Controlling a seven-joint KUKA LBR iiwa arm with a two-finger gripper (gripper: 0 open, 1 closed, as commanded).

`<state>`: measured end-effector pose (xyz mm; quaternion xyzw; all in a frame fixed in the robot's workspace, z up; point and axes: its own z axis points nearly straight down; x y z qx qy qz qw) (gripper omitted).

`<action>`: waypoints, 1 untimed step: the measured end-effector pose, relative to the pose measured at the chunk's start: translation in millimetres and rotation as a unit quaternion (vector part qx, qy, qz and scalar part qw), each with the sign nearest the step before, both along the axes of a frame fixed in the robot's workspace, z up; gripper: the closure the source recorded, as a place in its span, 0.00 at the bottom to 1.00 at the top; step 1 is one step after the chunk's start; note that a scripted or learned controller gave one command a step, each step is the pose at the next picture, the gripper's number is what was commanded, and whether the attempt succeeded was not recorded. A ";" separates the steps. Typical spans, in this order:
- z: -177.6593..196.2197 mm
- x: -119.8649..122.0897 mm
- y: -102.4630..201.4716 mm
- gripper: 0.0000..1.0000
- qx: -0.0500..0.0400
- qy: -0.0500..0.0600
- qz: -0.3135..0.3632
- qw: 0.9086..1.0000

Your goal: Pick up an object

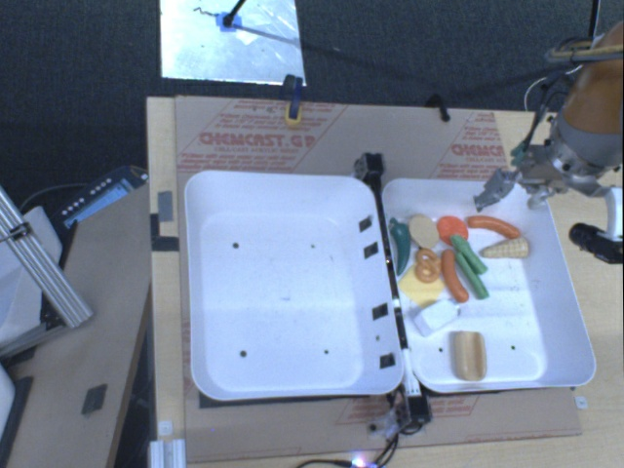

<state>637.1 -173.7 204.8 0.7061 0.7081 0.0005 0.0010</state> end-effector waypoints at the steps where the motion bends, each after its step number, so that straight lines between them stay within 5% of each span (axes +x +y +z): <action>1: -111.6 -26.7 79.9 0.00 0.000 0.000 -0.001 1.000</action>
